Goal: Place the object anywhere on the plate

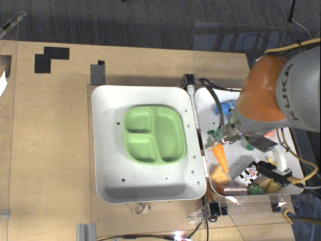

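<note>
Green plate [154, 134] in the left bin [108, 179], arm [281, 89] over the right bin [203, 97].
Plate's three wells show bare; at its 3 o'clock, in the right bin, an orange carrot [220, 157] lies just below the gripper [224, 136], not visibly between its fingers. Arm's bulk hides much of that bin; whether the gripper is wide or narrow, I cannot tell. Small clutter [253, 177] at the bin's 5 o'clock is hard to identify.
</note>
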Available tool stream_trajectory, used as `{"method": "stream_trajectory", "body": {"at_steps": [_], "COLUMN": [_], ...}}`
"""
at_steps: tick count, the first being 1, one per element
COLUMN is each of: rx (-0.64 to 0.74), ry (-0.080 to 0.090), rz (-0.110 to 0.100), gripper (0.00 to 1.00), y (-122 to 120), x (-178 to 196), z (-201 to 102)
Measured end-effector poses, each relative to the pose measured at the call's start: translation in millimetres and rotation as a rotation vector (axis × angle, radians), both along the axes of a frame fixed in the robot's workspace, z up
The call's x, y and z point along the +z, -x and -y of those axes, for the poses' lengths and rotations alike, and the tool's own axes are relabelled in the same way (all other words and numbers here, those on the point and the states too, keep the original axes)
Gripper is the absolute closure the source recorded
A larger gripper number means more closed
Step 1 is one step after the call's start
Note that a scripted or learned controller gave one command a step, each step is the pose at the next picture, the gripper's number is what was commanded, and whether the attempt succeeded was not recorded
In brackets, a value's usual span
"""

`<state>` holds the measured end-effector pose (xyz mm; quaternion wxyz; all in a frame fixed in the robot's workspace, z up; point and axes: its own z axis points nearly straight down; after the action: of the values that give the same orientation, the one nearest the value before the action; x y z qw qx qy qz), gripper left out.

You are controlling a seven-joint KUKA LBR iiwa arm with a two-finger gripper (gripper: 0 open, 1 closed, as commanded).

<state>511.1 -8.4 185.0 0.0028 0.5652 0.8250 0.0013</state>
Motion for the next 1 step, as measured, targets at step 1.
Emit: {"method": "stream_trajectory", "body": {"at_steps": [1], "rx": [-0.136], "ry": [-0.003], "rz": [0.001], "gripper": [1.00], "y": [-31.8], "x": [20.5], "z": [-64.3]}}
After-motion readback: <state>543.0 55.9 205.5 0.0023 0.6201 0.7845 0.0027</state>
